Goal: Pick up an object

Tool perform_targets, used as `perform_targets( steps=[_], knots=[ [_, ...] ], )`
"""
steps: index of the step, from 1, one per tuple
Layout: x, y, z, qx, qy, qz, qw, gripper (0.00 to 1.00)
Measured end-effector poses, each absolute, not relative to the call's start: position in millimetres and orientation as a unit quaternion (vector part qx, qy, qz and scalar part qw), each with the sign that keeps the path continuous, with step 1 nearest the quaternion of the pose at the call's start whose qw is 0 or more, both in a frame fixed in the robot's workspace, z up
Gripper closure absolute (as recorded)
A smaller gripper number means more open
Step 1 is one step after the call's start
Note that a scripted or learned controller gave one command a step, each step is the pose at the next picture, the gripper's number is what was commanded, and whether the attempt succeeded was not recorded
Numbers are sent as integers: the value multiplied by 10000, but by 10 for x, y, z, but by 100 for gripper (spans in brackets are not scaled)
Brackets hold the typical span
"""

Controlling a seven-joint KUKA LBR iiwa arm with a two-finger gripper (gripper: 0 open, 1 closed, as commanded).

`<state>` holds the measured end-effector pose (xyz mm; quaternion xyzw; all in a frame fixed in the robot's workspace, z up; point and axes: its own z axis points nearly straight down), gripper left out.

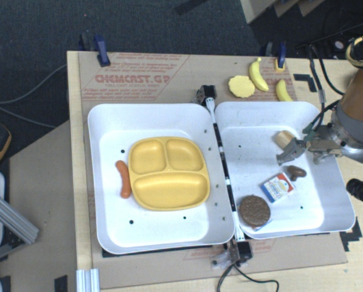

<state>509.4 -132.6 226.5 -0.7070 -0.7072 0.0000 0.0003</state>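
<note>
The left bin (102,181) is holding a yellow plate (168,173) with three parts, and an orange hot dog (124,179) is lying just beside the plate, on its left. In the right bin (327,218), low in the frame, a round brown cookie (255,211) is sitting, then a small blue and white packet (277,187), then a little dark brown piece (297,173). A tan block (284,139) is sitting higher up. The gripper (292,151) is hanging just beside that block, and I cannot tell how it is set. To do well, I think it should be going straight down over one toy, away from the wall. The arm (354,111) is reaching in from the right, wrist pointing left.
</note>
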Motion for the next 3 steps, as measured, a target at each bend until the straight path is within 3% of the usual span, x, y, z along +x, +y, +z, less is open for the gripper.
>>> perform_targets(
  steps=[1, 2, 3],
  knots=[
    [5661, -2129, 969, -7086, -7056, 15, -9, 0],
    [5668, -2087, 1144, -7074, -7068, -8, -23, 100],
    [5666, -2085, 1137, -7073, -7069, -6, -17, 0]
  ],
)
